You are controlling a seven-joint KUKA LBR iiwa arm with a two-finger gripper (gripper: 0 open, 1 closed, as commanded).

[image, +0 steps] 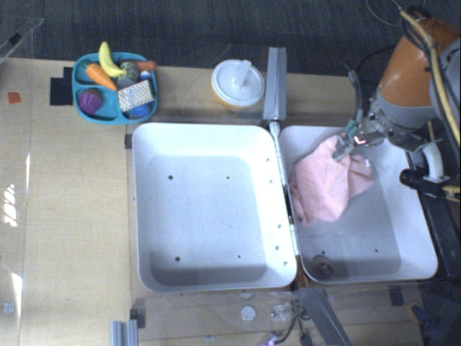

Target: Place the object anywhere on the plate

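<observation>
Pink cloth is soft, light and limp, so pinch its bunched top edge; your claw sits there, grip state unclear

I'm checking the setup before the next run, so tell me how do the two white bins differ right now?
The right bin holds a crumpled pink cloth and a small dark object near its front edge; the left bin shows just its bare floor. The end effector sits over the right bin at the cloth's upper edge, not over the left bin. The left bin looks wider. Both are shallow, white, with rounded corners.
</observation>
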